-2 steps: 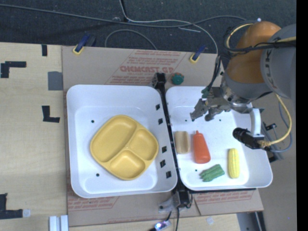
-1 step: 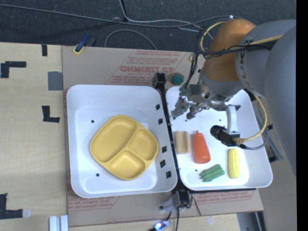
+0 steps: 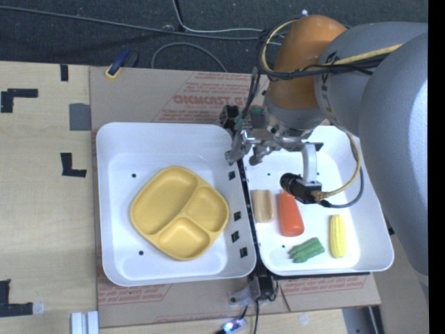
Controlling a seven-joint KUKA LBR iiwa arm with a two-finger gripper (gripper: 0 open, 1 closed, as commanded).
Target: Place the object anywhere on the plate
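Note:
A yellow plate with three compartments lies in the left white bin. In the right bin lie a tan bread-like piece, an orange-red carrot-like piece, a green piece and a yellow corn cob. My gripper hangs over the divider between the two bins, near their far end. It is open, with nothing between its fingers. It is above and apart from the tan piece, and to the upper right of the plate.
The arm's grey body and orange band cover the right bin's far right side. A black cable connector hangs just above the orange-red piece. Cardboard lies under the bins.

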